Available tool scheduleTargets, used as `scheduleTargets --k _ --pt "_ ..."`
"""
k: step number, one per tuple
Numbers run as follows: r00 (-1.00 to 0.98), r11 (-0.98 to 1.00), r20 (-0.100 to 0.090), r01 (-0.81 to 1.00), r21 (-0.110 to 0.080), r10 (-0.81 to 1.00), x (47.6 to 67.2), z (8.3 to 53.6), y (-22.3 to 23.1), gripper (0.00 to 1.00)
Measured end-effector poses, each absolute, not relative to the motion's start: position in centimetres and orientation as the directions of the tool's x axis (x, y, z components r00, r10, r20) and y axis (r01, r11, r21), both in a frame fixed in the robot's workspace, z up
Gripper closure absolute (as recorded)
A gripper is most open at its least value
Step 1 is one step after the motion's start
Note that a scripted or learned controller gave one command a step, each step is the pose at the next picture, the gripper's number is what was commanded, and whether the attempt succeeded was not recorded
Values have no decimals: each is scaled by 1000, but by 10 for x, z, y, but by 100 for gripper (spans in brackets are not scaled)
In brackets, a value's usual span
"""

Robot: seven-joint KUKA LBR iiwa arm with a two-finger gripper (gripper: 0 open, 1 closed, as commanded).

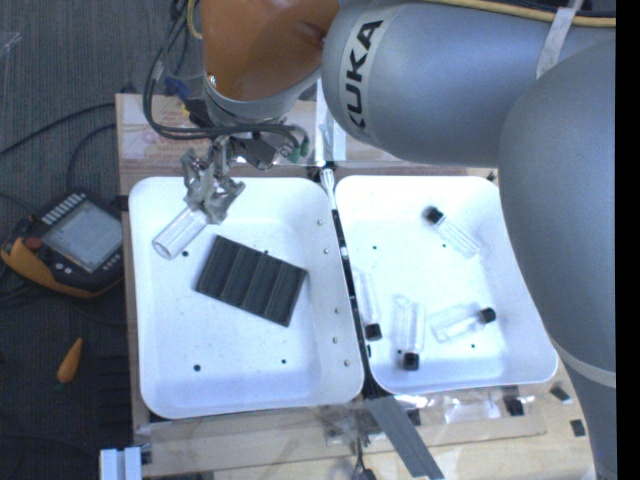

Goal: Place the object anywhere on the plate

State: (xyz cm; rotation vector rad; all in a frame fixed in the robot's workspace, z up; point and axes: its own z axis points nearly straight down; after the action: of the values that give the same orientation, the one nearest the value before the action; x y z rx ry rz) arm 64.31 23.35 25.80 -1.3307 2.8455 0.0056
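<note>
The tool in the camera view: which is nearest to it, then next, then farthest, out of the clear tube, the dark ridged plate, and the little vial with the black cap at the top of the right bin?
From the tool, in the camera view:
1. Clear tube, left bin, right at the tool's tip.
2. Dark ridged plate, left bin's middle, just below the tube.
3. Black-capped vial, upper part of the right bin, across the divider.

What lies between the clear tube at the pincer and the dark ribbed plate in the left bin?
In the camera view, only bare white bin floor separates the clear tube from the dark ribbed plate.
</note>
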Motion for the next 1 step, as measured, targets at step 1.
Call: scheduleTargets --k 1 --pt "-446 446 -1 -895 4 -895 639 231 227 100"
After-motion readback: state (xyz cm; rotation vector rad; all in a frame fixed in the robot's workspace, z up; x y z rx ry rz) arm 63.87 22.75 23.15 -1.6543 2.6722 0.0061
